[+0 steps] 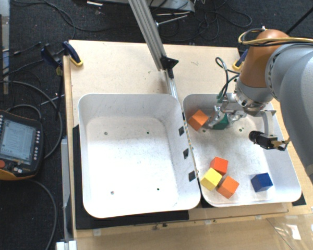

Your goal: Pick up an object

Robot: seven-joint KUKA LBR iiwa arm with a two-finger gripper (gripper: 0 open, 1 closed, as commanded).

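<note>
While the gripper (217, 120) sits low in the right bin (281, 155), its finger state cannot be told; a green shape shows at its tip. Orange cube (199, 120): just beside the gripper, near the bin's left wall. Also: red cube (219, 165), yellow cube (212, 178), second orange cube (228, 186), clustered; blue cube (261, 182) apart. Advice: centre squarely over one cube; avoid the wall.

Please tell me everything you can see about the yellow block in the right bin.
The yellow block is a small cube with plain, smooth faces, perhaps painted wood or plastic. It rests on the floor of the right bin, near the front left, turned cornerwise to the bin's walls. It sits between two orange blocks: one just behind it, another to its right, both seemingly touching it.
</note>
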